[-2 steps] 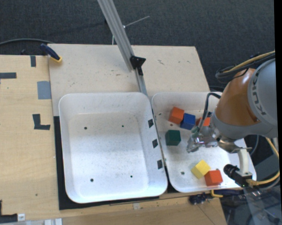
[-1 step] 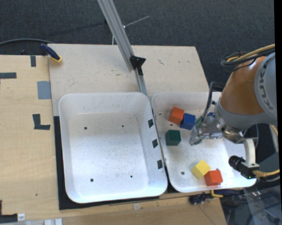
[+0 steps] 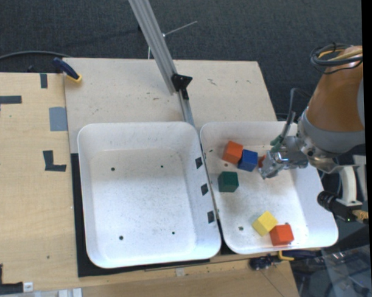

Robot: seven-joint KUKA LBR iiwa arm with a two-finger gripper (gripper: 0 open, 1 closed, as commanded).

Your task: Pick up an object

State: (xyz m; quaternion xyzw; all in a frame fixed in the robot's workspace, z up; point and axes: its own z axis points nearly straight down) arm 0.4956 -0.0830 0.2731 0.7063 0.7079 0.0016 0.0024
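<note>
Jaws state unclear, can't tell; gripper (image 3: 269, 166) low in right bin (image 3: 311, 232), just right of blue cube (image 3: 248, 160). Left bin (image 3: 139, 195) alongside. Orange cube (image 3: 232, 152) touches blue; green cube (image 3: 228, 182) below; yellow cube (image 3: 265, 223), red cube (image 3: 281, 234) near front.

even, bright light; soft shadows, slightly grainy focus.

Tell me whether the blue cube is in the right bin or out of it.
In. The blue cube rests on the floor of the right bin, touching the orange cube, with the gripper just beside it.
</note>
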